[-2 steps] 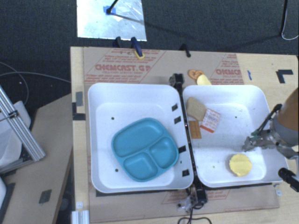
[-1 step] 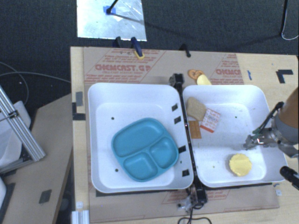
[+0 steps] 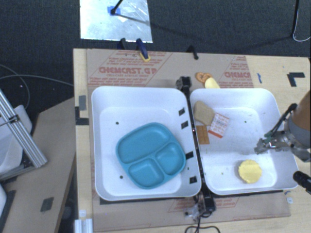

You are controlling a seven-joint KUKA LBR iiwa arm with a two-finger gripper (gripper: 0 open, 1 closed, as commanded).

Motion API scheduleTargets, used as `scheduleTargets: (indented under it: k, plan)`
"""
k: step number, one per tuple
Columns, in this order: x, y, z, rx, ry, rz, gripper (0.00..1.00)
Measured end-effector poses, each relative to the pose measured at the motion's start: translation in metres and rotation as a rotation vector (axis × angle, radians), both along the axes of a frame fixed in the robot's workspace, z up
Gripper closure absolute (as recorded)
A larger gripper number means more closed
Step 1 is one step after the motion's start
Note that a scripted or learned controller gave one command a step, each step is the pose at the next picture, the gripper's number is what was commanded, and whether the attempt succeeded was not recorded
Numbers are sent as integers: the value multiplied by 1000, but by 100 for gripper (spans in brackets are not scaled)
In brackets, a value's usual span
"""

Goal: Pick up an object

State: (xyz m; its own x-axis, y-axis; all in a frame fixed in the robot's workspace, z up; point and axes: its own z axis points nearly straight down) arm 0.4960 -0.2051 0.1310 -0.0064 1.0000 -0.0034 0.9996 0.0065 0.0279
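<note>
Nearest the camera, in the right-hand bin, a round yellow object lay flat on the floor close to the front wall, with nothing touching it. Just beyond it and to the right, the gripper sat low over the bin floor near the right wall, its dark fingers pointing left. Whether the claw was released or clenched could not be determined at this resolution; nothing was seen held by it. The yellow object lay near the gripper, clear of it.

In the left-hand bin, a blue divided tray with three compartments rested at a tilt across the floor, towards the front.

Further back in the right-hand bin, a tan slice-shaped item leaned near the dividing wall, with a small white and red packet just beside it and a brown strip below.

Beyond the bins, on the brown printed board, a yellow item and an orange item lay together at the rear rim of the right-hand bin. Furthest off, a silvery sheet lay on the dark floor.
</note>
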Motion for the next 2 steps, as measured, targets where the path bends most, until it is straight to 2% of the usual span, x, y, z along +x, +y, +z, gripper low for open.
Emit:
scheduleTargets:
  k: [1,2]
  plan:
    - [-7,27,-44,-7,15,-5,100]
    - [17,67,39,2,18,3,100]
